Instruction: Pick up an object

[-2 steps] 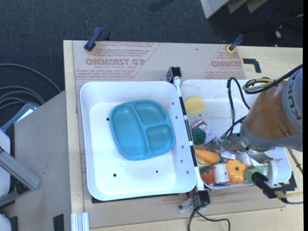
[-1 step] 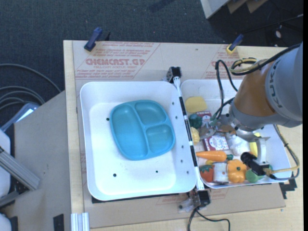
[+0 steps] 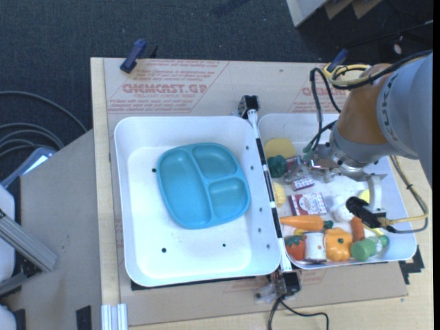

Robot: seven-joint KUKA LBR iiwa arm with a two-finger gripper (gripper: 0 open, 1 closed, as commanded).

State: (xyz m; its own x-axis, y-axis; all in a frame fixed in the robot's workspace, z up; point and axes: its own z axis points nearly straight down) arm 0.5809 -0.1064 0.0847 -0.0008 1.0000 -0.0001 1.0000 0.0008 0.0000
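White plastic is most of what I see from here: two shallow bins side by side on a printed cardboard sheet (image 3: 172, 81) that covers the surface. The left bin (image 3: 124, 136) carries a blue divided plate (image 3: 203, 184), lying flat near its middle. The right bin (image 3: 292, 120) holds the loose things to pick from. A yellow toy (image 3: 280, 147) sits at its upper left, with a green toy (image 3: 277, 164) just below it against the wall the bins share. A printed packet (image 3: 301, 182) lies beside those, and a second packet (image 3: 309, 203) lies nearer the camera. Along the near edge I make out a carrot (image 3: 302, 221), a red tomato (image 3: 295, 247), a small can (image 3: 315, 246), an orange pumpkin (image 3: 337, 244) and a green piece (image 3: 364, 249), packed close together. The arm (image 3: 385, 108) reaches in from the right, with its orange band (image 3: 361, 115) over the right bin. The pincer (image 3: 307, 165) is low in that bin's upper half, just beside the green toy and above the printed packet. From this angle I cannot tell whether the pincer is spread or pressed together, nor whether it grips anything.
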